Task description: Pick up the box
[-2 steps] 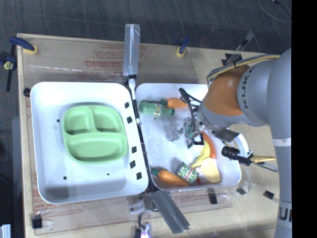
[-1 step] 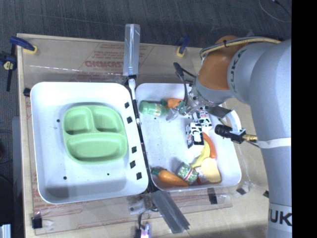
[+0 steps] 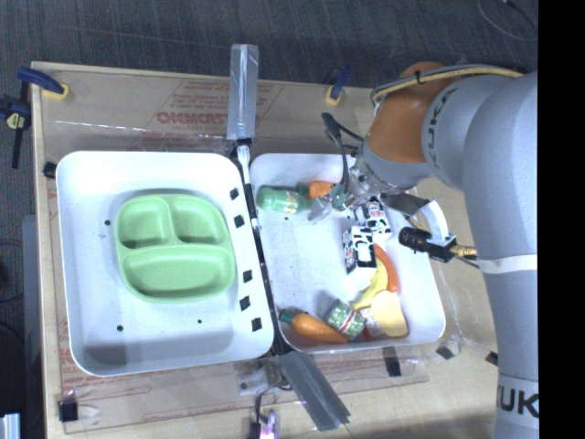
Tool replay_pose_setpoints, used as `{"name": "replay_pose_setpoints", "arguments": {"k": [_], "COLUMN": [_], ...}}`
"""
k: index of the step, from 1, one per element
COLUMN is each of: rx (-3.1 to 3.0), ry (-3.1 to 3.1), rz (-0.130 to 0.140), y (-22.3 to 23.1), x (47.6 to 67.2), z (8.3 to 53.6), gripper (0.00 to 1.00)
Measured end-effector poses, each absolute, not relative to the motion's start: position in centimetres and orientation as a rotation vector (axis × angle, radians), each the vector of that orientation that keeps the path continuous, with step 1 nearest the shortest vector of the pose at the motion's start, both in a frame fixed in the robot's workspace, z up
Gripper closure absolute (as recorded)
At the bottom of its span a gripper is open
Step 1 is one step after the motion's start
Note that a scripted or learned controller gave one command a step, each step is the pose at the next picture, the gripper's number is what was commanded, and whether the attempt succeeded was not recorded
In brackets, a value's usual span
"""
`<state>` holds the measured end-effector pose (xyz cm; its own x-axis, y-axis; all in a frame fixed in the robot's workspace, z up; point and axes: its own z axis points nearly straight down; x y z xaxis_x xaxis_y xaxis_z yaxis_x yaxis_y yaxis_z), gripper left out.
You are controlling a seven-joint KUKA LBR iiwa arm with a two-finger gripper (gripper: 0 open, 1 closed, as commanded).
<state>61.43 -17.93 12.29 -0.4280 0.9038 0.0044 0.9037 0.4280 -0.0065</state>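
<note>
Lying in the right bin (image 3: 274,273), near its right wall: the box (image 3: 360,244), black-and-white patterned, long axis running roughly top to bottom of the view, tilting slightly, upper end pointing toward the gripper (image 3: 352,195). Hovering just above that end, gripper's state impossible to tell. Resting below: a banana (image 3: 373,286), a carrot (image 3: 311,327). Sitting in the left bin (image 3: 82,337): a green tray (image 3: 174,245).
</note>
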Motion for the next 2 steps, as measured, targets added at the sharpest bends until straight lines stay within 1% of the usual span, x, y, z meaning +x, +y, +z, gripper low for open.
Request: {"name": "replay_pose_setpoints", "arguments": {"k": [1,2], "rx": [-1.788,-1.86], "ry": [-2.581,-2.515], "rz": [0.002,0.009], "y": [-18.1,-20.9], "x": [63.4,65.6], "z": [9.1,8.9], "gripper": [1.0,1.0]}}
